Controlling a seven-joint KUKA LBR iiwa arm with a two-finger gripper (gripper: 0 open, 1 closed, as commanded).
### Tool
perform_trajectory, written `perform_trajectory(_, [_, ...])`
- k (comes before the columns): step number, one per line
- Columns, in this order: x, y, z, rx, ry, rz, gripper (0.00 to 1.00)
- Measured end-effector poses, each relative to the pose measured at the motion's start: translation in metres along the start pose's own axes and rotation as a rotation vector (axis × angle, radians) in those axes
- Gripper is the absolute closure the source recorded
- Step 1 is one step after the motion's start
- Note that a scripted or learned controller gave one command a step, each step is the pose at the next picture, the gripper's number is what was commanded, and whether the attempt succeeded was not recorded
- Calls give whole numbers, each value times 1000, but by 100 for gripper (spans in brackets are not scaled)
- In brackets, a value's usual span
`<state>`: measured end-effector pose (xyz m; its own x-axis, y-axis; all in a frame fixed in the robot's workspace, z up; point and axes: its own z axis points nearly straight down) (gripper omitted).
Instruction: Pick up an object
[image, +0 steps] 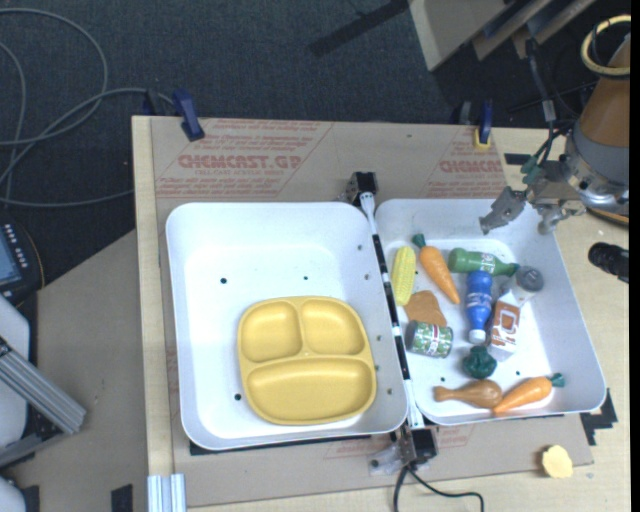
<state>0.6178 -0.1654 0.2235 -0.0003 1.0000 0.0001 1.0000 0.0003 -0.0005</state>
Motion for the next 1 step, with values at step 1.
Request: perform_trajectory(1, [22, -3, 90, 8, 3, -1, 0])
